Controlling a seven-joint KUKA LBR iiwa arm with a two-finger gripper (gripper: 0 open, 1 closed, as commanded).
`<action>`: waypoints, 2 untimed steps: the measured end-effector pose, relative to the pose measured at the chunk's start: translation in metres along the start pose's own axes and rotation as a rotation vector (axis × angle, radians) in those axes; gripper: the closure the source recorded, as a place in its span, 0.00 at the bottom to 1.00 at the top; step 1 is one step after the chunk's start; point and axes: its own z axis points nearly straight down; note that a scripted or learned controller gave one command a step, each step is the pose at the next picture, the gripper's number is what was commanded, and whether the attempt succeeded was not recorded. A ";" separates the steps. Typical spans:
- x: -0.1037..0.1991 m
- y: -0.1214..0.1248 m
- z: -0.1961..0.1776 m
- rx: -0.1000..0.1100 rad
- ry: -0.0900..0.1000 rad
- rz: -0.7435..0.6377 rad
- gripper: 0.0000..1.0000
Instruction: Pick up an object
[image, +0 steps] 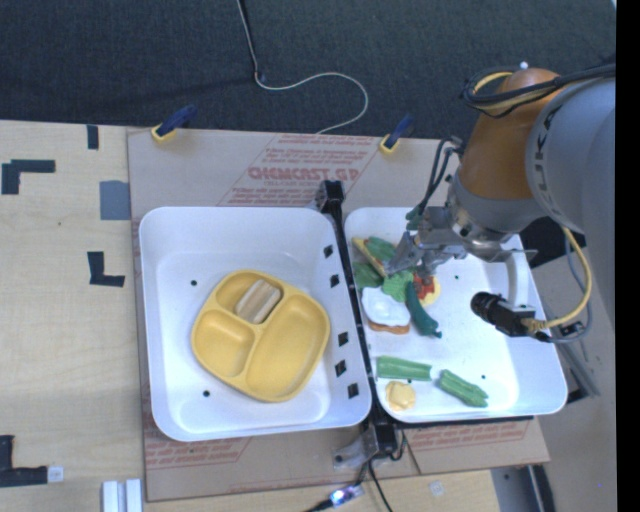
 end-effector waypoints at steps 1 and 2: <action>0.015 0.047 -0.008 0.000 0.000 0.001 1.00; 0.015 0.087 0.007 0.002 -0.002 0.002 1.00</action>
